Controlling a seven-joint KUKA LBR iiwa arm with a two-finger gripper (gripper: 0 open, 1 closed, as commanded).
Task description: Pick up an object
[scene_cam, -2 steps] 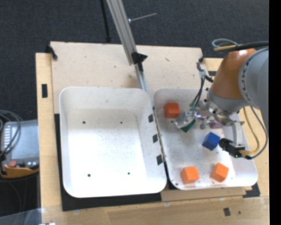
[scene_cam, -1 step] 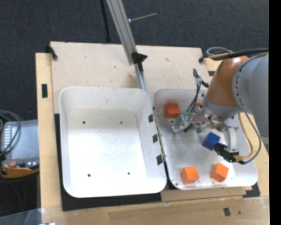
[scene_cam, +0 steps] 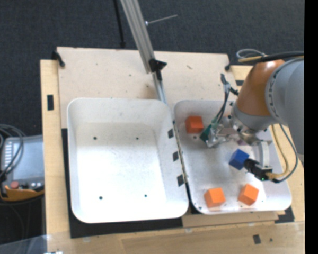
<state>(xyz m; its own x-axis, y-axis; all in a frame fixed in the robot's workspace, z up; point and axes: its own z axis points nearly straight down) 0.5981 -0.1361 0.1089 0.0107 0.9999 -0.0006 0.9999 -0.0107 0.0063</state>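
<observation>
The arm (scene_cam: 265, 97) is reaching in over the right bin (scene_cam: 197, 194), and its gripper (scene_cam: 214, 137) is hanging low near the top of that bin. This looks like the step of getting lined up on something to pick. I cannot tell if the gripper is open or closed, and nothing is showing inside it.

Four blocks are sitting in the right bin. One orange block (scene_cam: 194, 124) is lying just beside the gripper, on its left. A blue block (scene_cam: 238, 159) is resting near the middle, partly under the arm's wrist. Two more orange blocks (scene_cam: 214, 197) (scene_cam: 248, 193) are waiting near the front edge, well apart from the gripper.

The nearest orange block seems the easiest one to go for. For that, the gripper would need to slide over it, drop down around it and squeeze.

The blocks are looking small, square and a bit soft, like foam. The bins are looking smooth, white and shallow, with round corners. The left bin (scene_cam: 77, 157) is sitting right next to the other one.
</observation>
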